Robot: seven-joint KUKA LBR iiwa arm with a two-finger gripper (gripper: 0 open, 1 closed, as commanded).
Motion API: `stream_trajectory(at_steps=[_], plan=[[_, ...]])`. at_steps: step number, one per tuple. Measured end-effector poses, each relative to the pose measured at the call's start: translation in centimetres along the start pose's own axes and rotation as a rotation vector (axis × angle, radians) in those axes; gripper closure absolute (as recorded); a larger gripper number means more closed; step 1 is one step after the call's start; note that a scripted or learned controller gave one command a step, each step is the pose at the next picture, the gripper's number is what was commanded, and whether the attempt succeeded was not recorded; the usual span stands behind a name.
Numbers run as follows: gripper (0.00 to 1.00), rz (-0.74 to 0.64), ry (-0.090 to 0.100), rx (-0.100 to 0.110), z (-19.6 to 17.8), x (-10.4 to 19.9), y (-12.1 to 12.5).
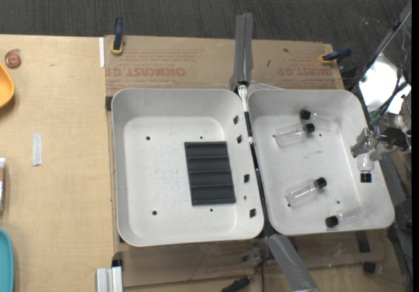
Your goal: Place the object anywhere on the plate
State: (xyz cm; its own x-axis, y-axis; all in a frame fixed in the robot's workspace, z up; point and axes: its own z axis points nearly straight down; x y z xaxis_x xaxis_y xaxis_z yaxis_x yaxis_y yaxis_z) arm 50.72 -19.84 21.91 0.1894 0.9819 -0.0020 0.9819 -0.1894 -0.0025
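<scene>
Lying scattered in the right bin [347, 104], four clear vials with black caps [305, 191] wait as the pick stock, while the black ribbed plate [209, 173] sits flat mid-floor in the left bin [131, 114], an easy target. At the right bin's right rim the gripper [365, 153] hovers above the vials, gripping nothing visible; I cannot tell how its jaws stand.

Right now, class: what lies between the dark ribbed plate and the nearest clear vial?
In the camera view, the two bins' adjoining rims lie between the ribbed plate and the vial; otherwise bare white floor.
</scene>
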Motion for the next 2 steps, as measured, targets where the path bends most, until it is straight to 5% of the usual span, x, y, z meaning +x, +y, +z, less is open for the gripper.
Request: stream_trajectory(at_steps=[1,2], plan=[[1.0,0.164,0.0,0.003,2.0,9.8,0.7],[1.0,0.36,-0.001,0.002,2.9,16.9,12.1]])
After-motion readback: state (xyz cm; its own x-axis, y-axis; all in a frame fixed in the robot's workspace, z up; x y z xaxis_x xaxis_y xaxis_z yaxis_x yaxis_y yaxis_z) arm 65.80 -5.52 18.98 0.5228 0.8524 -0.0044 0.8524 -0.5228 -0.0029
